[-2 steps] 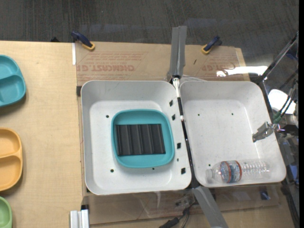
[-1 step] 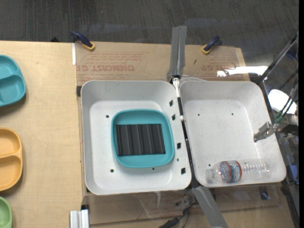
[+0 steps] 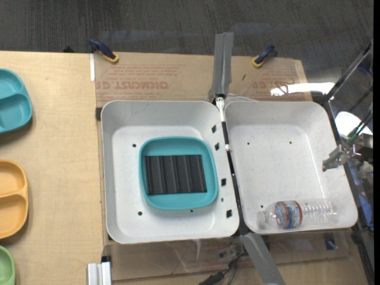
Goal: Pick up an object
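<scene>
Bottle (image 3: 297, 214) lies on its side in the right bin (image 3: 279, 123), down in the near corner, with its cap end pointing to the view's right and its base toward the divider between the two bins. It is clear plastic with a red and blue label band around its middle, and it rests against the bin's near wall. The left bin (image 3: 119, 159) holds a teal tray (image 3: 178, 174) with a dark ribbed insert, sitting flat near that bin's middle, well apart from the bottle. My gripper (image 3: 337, 158) hangs at the right bin's right rim, above and to the right of the bottle and not touching it. I cannot tell how far my fingers are spread; they are too small and too blurred against the rim to judge, and I see nothing between them. Both bins sit on cardboard (image 3: 142, 79) held by two clamps (image 3: 104, 50) at its far edge. On the bench at the view's left lie a teal plate (image 3: 13, 107), an orange plate (image 3: 10, 198) and a green one (image 3: 5, 267), each cut off by the frame.
</scene>
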Controlling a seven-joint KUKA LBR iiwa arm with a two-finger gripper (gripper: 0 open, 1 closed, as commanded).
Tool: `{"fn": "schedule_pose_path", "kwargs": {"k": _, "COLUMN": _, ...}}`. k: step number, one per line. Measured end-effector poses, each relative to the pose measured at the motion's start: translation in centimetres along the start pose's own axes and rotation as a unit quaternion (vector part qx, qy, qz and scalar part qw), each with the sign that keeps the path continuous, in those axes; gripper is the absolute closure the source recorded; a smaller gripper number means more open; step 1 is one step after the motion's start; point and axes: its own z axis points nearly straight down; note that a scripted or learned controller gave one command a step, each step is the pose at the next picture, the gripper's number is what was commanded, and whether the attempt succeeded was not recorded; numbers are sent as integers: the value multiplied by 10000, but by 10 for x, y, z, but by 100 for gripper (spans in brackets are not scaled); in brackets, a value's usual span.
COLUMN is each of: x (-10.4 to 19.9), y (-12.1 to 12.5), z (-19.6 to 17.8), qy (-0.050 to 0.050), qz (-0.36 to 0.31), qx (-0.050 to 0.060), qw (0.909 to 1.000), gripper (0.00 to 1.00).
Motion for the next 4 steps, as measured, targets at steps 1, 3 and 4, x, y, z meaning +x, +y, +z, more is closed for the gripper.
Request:
{"fn": "schedule_pose_path", "kwargs": {"k": 1, "x": 45, "y": -13, "z": 127, "qy": 8, "qz": -366, "qx": 1, "qw": 9993, "gripper": 0}}
{"fn": "schedule_pose_path", "kwargs": {"k": 3, "x": 14, "y": -4, "z": 11, "qy": 0, "qz": 709, "qx": 5, "qw": 9975, "gripper": 0}}
{"fn": "schedule_pose_path", "kwargs": {"k": 4, "x": 8, "y": -4, "z": 16, "qy": -1, "qz": 1346, "qx": 16, "qw": 9909, "gripper": 0}}
